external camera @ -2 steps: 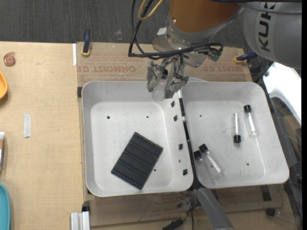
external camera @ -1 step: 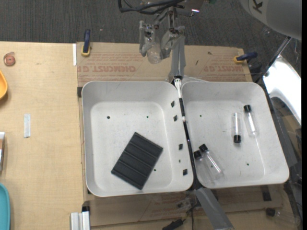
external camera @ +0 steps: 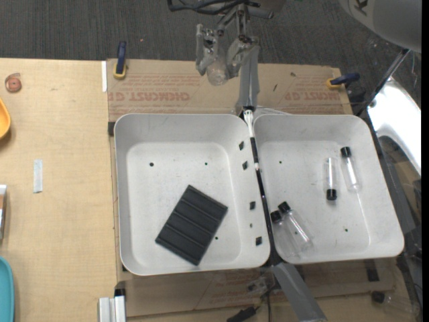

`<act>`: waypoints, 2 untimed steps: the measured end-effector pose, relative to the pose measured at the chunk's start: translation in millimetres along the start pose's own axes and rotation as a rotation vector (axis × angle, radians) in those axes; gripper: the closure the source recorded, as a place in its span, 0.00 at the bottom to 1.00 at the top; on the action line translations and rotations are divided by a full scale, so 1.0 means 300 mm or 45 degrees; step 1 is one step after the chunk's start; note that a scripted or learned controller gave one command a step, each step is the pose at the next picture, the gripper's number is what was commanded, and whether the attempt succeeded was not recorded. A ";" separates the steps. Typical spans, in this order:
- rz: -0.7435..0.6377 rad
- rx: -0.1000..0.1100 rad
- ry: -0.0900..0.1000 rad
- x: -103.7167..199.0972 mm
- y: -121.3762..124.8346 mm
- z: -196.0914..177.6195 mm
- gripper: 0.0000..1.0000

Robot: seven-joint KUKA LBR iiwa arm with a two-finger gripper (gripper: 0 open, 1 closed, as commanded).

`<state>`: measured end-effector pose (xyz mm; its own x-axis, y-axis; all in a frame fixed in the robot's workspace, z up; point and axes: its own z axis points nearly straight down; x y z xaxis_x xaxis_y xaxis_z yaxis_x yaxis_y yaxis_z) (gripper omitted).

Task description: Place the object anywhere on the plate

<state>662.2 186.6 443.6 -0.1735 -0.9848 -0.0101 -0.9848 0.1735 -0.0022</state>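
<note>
While the gripper point(external camera: 224, 54) is hanging high above the far edge of the bench, over the brown cardboard sheet point(external camera: 228, 89) behind the two bins, its two fingers are closing on a clear vial point(external camera: 216, 69) that is sitting between them, its rounded end pointing down. In the left bin point(external camera: 134, 146) a dark ribbed rectangular plate point(external camera: 192, 224) is lying flat and turned at a slant, near the front wall, with nothing resting on it. In the right bin point(external camera: 365, 146) three more clear vials with black caps are lying on their sides: one point(external camera: 349, 168) toward the right wall, a second point(external camera: 330, 178) just beside it, and a third point(external camera: 292, 223) close to the divider at the front left. Two blue and yellow clamps point(external camera: 120, 60) are gripping the cardboard at its far corners. Cables are trailing above the gripper at the top of the view, and a wooden tabletop point(external camera: 53, 180) is lying to the left of the bins
</note>
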 end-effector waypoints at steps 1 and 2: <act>-0.188 -0.004 0.008 0.050 0.143 0.314 1.00; -0.513 -0.002 0.005 0.064 -0.004 0.120 1.00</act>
<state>660.0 167.8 407.5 0.2268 -0.9739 -0.0046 -0.9739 -0.2268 -0.0038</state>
